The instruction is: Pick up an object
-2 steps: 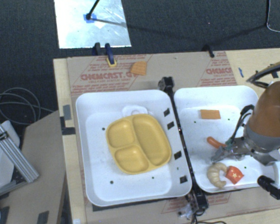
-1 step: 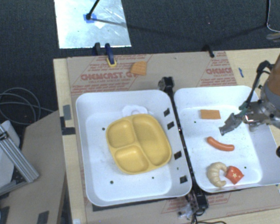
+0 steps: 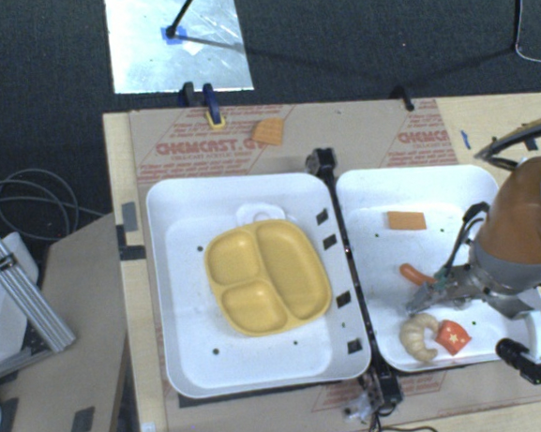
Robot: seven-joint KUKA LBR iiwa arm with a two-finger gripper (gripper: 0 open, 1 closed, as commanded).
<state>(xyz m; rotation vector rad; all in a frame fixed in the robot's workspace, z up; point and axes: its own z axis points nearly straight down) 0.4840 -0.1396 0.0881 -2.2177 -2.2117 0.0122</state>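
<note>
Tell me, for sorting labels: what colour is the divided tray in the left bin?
Yellow divided tray, clearest in the camera view.

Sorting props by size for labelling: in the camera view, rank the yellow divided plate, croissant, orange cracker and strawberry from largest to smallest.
1. yellow divided plate
2. croissant
3. orange cracker
4. strawberry

Cracker and strawberry look close; that order is unsure.

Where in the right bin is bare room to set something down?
Right bin: bare floor lies left of the orange block and along the far wall. Crowded near the front: sausage, croissant, red piece and gripper.
</note>
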